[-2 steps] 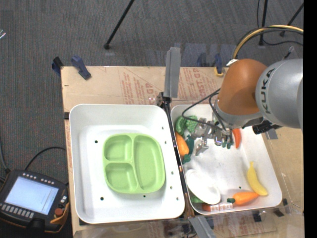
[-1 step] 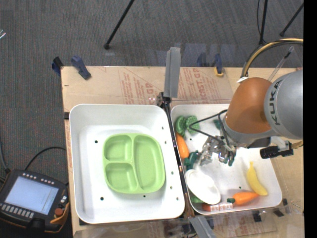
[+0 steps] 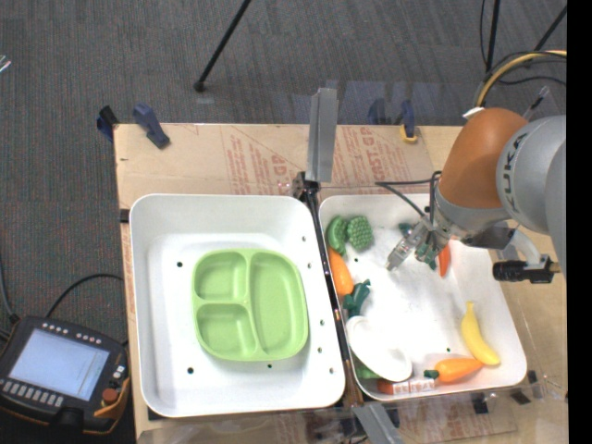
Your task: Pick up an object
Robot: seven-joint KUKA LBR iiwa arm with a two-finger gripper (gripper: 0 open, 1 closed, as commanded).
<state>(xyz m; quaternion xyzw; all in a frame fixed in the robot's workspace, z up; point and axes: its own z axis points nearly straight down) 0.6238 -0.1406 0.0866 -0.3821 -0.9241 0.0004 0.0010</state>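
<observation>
Two carrots sit in the right bin [image 3: 504, 289]: one carrot [image 3: 340, 273] by the left wall, another carrot [image 3: 456, 369] at the front. We also count 1 banana [image 3: 479, 334], 1 white plate [image 3: 379, 349], 1 green brush [image 3: 359, 233]. Gripper [image 3: 410, 246] hovers over the bin's back part; whether its jaws are spread we can't tell. Left bin [image 3: 157, 248] holds 1 green tray [image 3: 250, 304] w/ 3 compartments.

grey carpet floor [image 3: 111, 44], tripod legs [image 3: 227, 35], wooden bench [image 3: 231, 160].
</observation>
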